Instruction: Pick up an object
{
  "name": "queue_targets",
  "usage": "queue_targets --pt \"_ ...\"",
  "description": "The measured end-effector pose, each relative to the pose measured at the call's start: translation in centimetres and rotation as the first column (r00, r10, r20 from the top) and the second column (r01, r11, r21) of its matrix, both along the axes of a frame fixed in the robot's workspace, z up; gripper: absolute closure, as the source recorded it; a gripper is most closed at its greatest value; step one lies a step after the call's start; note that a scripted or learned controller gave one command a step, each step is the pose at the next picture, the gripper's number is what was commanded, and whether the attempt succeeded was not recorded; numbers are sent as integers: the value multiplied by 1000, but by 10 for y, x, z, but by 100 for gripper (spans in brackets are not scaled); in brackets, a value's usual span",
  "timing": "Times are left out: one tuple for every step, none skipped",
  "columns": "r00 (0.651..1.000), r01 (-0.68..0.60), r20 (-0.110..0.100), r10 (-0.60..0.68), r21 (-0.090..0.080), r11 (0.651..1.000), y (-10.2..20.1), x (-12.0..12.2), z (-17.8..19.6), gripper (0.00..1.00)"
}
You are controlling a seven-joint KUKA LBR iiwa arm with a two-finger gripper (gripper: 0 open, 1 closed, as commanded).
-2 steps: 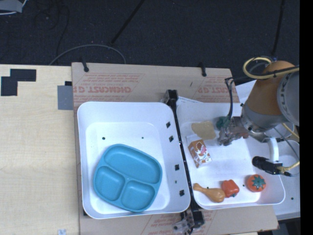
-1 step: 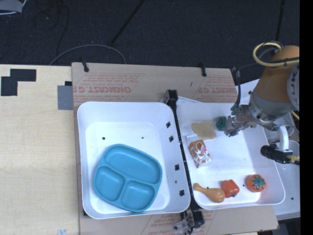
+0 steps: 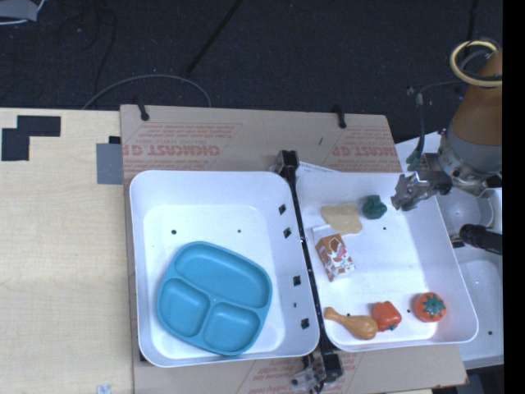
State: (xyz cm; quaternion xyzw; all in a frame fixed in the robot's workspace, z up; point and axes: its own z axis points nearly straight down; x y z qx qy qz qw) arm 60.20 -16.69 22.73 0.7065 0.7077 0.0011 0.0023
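Objects for picking sit in the right bin: a dark green toy near the far side, a pale bread-like piece just left of it, a small printed packet below that. Along the near wall lie a toy chicken drumstick, a red-orange block touching it, and an orange tomato-like toy. My end effector hovers at the bin's far right edge, right of the green toy, nothing in it; spread or pressed together, I cannot tell. Left bin holds a blue divided plate. Both bins rest on cardboard on the surface.
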Motion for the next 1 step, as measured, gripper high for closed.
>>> queue_targets --pt "1000 -1 -1 1 1 1000 -1 1 48 100"
